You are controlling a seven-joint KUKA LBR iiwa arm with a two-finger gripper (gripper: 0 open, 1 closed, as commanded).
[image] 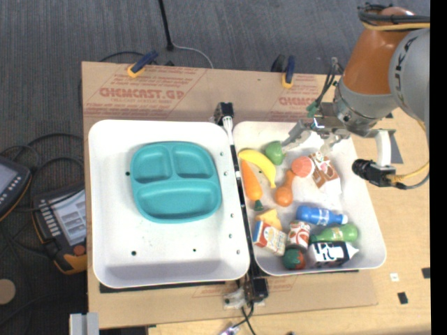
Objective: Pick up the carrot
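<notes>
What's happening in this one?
A grey and orange arm reaches in from the right, its claw open above the back of the right bin, which is packed with toy food. The carrot lies untouched along that bin's left wall, beside the banana. The left bin holds a teal tray.

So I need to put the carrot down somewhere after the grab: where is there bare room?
Left bin: bare floor in front of the teal tray and along its left wall. The tray's compartments are bare too. Right bin is crowded: carrot, banana, bottle and cartons packed together, hand above.
</notes>
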